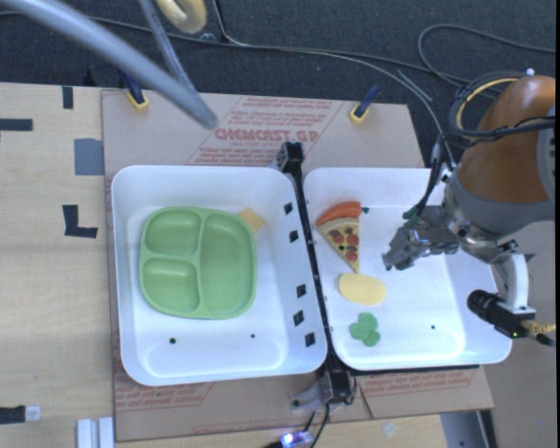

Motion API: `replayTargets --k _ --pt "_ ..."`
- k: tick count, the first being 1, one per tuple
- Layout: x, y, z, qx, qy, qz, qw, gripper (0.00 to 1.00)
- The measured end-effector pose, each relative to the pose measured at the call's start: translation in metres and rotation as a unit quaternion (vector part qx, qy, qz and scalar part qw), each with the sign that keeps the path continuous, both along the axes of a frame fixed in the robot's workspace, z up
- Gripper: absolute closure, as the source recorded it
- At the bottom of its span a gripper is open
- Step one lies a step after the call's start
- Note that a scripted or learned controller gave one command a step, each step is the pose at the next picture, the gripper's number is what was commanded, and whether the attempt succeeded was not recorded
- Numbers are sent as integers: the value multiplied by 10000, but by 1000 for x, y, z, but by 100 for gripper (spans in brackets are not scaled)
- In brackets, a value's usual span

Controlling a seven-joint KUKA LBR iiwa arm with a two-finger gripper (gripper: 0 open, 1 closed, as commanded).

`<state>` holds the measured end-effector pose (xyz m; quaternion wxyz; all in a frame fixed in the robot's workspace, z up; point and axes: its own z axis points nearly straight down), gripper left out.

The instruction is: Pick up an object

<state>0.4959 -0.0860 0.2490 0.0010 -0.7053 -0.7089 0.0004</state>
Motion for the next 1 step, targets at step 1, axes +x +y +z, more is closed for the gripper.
replayTargets --k 1 --pt "-3 43 -8 0 1 -2 10000 100"
